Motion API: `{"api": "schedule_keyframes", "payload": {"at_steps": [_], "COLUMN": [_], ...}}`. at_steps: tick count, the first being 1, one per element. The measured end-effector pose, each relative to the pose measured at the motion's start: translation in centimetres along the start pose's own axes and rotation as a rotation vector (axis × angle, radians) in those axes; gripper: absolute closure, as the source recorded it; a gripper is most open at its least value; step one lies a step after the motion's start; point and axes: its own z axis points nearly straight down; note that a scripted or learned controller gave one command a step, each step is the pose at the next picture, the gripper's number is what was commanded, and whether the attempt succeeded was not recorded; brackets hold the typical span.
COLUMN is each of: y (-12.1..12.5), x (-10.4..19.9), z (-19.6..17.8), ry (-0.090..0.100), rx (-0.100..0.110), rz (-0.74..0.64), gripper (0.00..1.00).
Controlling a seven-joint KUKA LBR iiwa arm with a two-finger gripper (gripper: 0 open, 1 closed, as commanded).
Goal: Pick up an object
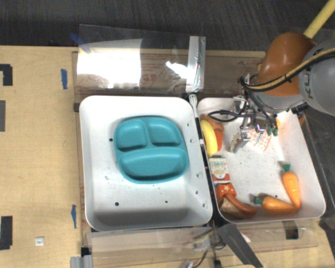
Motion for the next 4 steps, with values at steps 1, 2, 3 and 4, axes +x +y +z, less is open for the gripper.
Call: {"api": "schedule_keyframes", "payload": {"at_steps": [1, 2, 3, 4], "y": [1.7, 1.7, -1.2, -4.9], "x": [2.1, 4.0, 3.2, 10.6], "z": [-0.1, -0.2, -2.1, -0.2], "ry": [-0.001, -0.003, -0.003, -0.004], "rx": [0.002, 0.002, 0.002, 0.004], "rz": [0.036, 0.071, 0.246, 0.266], "gripper": [0.00, 0.00, 0.00, 0.00]}}
